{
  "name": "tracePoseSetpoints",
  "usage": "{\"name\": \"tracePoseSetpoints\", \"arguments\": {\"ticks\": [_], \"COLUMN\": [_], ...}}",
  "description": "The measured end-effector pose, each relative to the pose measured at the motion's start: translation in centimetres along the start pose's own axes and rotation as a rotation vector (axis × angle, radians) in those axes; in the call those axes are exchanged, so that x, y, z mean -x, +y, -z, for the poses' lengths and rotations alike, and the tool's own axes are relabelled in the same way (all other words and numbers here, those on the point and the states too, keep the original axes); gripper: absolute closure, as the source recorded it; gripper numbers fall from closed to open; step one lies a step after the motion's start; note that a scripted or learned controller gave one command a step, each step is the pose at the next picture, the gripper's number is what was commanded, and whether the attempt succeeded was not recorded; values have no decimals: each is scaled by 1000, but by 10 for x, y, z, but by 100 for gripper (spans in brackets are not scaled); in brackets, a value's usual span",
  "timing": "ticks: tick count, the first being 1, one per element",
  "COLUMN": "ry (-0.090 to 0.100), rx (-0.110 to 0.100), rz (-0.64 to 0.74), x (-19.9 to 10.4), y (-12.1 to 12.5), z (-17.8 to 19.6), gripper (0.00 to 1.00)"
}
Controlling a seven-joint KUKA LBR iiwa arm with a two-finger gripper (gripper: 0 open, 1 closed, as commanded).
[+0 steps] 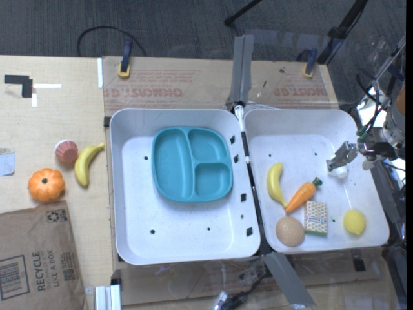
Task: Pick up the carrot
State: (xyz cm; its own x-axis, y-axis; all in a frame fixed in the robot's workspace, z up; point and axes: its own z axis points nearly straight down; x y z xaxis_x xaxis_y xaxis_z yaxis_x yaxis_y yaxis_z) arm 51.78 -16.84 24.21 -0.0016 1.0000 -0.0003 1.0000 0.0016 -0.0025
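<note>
- Camera view shows the right bin (pixel 258 173) under the claw (pixel 340 157), which hangs near its right wall.
- Claw's spread: cannot tell; nothing is visible between its tips.
- Carrot (pixel 302 196) lies below-left of the claw, apart from it, beside a banana (pixel 276 183).
- Judgement: pickup not yet done; approach and grasp remain.

We lose most of the grey robot arm (pixel 395 118) past the right edge. Its small metal two-finger gripper (pixel 340 158) is too blurred to read. The brown recycling paper bag (pixel 35 260) runs off the bottom-left corner.
</note>
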Motion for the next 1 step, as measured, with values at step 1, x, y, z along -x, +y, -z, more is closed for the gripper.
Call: {"name": "tracePoseSetpoints", "arguments": {"ticks": [1], "ry": [0], "rx": [2], "rz": [17], "x": [-59], "y": [8], "z": [-151], "gripper": [0]}}
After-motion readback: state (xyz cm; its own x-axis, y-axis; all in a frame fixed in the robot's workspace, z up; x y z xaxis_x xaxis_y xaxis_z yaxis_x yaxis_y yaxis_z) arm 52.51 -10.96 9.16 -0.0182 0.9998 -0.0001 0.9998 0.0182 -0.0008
